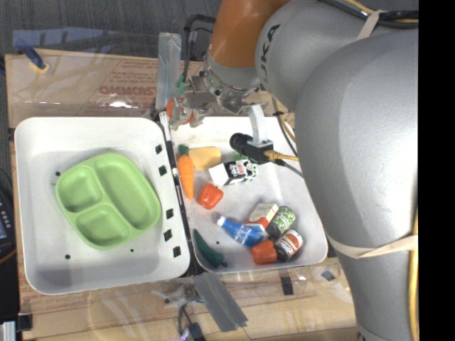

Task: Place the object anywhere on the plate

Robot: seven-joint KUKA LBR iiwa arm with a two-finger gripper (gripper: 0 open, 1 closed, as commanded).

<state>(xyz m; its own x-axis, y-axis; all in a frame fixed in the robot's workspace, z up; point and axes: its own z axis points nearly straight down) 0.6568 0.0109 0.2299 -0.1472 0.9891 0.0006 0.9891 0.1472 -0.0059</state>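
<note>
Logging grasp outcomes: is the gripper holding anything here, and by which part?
Nothing is visibly held. The gripper hangs over the right bin's far-left corner.

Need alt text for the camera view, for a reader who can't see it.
A grey KUKA arm reaches in from the right, its gripper above the back of the right bin, which holds toy food: a carrot, a red pepper, a blue bottle and cans. The left bin holds a green divided plate with nothing on it.

green plate (106, 201), white bins (28, 148), orange carrot (186, 176), perhaps black-and-white patterned carton (240, 170).
</note>
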